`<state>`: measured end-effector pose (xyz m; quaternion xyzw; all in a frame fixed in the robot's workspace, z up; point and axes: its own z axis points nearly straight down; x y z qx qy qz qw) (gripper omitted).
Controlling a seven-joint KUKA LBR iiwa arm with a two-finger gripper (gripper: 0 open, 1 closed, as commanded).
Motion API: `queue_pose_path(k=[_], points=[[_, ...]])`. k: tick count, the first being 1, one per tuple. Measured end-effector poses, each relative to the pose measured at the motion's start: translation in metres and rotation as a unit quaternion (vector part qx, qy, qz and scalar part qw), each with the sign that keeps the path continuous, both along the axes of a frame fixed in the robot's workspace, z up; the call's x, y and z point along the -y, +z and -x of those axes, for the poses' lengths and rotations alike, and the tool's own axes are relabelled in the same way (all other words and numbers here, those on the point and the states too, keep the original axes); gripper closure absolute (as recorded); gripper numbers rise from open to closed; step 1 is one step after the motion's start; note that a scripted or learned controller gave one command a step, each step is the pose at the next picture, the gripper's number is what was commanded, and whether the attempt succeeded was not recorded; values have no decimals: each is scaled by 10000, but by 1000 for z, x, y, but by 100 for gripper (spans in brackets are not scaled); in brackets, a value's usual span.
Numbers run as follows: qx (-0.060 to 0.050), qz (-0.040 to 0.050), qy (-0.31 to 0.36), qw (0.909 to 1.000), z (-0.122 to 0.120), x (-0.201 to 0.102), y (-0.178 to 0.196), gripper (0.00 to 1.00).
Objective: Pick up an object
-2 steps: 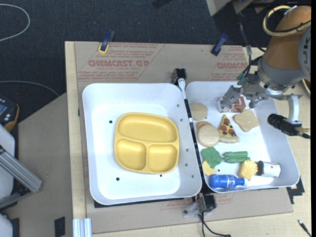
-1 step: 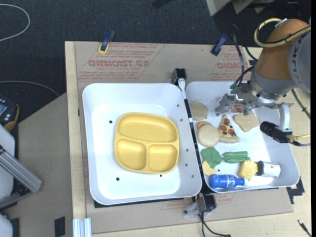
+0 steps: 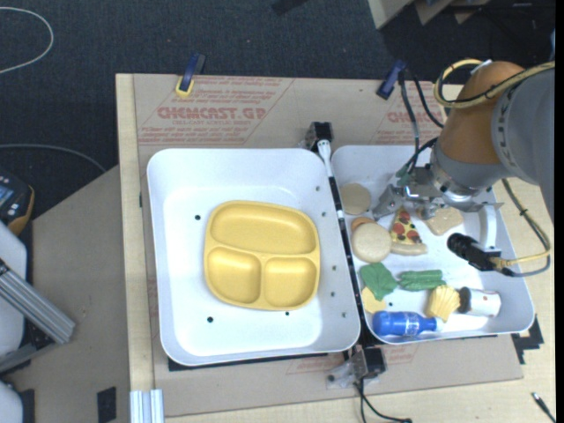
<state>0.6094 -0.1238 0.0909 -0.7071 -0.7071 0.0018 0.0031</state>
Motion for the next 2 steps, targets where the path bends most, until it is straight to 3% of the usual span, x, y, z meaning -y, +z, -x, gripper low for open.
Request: queue_pose_path(k=[1,2], points=[[39,8,-3,10000,-2,0,15,100],[75,21,2,10000,3,0,77,100]])
